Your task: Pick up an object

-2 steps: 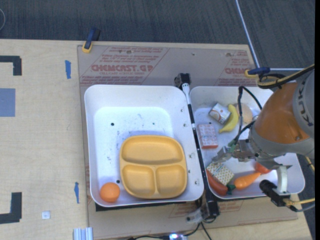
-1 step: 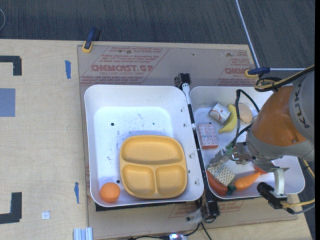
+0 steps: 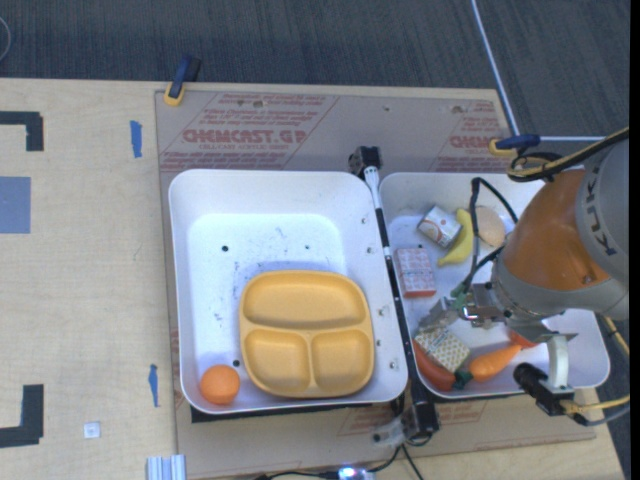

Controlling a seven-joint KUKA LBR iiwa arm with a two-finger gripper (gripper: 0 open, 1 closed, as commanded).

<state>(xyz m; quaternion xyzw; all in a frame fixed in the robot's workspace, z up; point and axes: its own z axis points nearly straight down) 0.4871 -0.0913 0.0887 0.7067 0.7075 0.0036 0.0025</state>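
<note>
Camera view, fixed overhead, slanted. Arm (image 3: pixel 560 248) enters from right and covers much of right bin (image 3: pixel 400 193); orange band hides the bin's middle and far side. Gripper (image 3: pixel 450 313) sits low over the bin's near-left part, among the clutter. Fingers too small and tangled w/ wrist hardware and cables to read: can't tell if released or clenched, and nothing is clearly seen between them.

Objs in right bin, partly hidden:
- banana (image 3: pixel 458 240), yellow, curved, near far wall, beside a small brown-white item (image 3: pixel 436 226) (type unclear).
- round tan piece (image 3: pixel 490 226), half covered by arm.
- pinkish flat packet (image 3: pixel 415 270), left side of bin.
- checkered tan square (image 3: pixel 443 349), just below gripper.
- carrot (image 3: pixel 492 362), orange w/ green end, near front wall.
- red item (image 3: pixel 432 372) at front edge, mostly hidden.

Left bin (image 3: pixel 200 198): yellow 3-compartment tray (image 3: pixel 305 330), orange ball (image 3: pixel 219 384) at near-left corner, beside tray.
</note>
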